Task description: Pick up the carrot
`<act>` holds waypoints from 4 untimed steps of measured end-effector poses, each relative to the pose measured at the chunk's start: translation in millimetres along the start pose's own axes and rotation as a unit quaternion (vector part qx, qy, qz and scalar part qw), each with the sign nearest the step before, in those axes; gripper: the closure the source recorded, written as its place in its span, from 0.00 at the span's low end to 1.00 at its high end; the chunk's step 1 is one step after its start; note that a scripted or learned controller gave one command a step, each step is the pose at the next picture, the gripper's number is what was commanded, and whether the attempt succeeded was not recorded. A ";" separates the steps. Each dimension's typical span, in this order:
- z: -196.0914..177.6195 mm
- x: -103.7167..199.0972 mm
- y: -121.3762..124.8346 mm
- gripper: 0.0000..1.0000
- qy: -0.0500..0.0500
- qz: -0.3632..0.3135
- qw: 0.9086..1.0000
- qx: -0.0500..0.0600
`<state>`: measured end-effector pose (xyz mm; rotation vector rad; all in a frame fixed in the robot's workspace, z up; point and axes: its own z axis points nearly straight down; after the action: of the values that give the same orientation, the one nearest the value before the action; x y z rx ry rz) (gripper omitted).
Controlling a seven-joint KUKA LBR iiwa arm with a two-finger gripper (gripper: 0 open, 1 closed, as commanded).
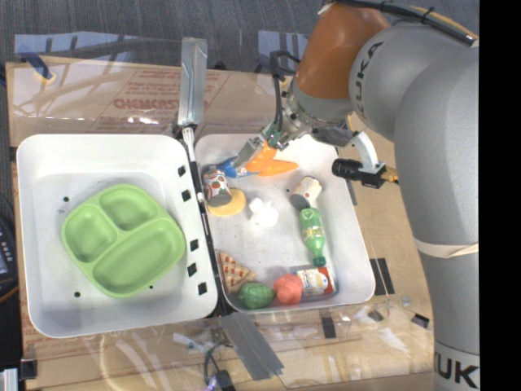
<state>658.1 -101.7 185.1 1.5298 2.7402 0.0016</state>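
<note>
Above right bin [358, 243], gripper [259, 149] grips carrot [273, 166].

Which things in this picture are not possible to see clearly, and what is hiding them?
- Gripper: in the camera view it sits right at the carrot, but the arm's wrist covers it from above, so whether it grips the carrot cannot be told.
- Small can: label too small to read.
- Blue item beside the carrot: partly hidden, unidentifiable.
- White lump in the right bin: too blurred to name.
</note>
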 end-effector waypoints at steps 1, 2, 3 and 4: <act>-7.0 113.4 -69.4 1.00 0.002 0.070 0.998 0.003; -5.9 128.8 -16.0 1.00 0.002 0.094 0.996 0.003; -21.8 117.7 32.8 1.00 0.001 0.176 0.984 0.002; -6.0 132.6 46.9 1.00 0.001 0.303 0.953 0.003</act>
<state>628.4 35.8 190.9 2.2903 2.1517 -0.0041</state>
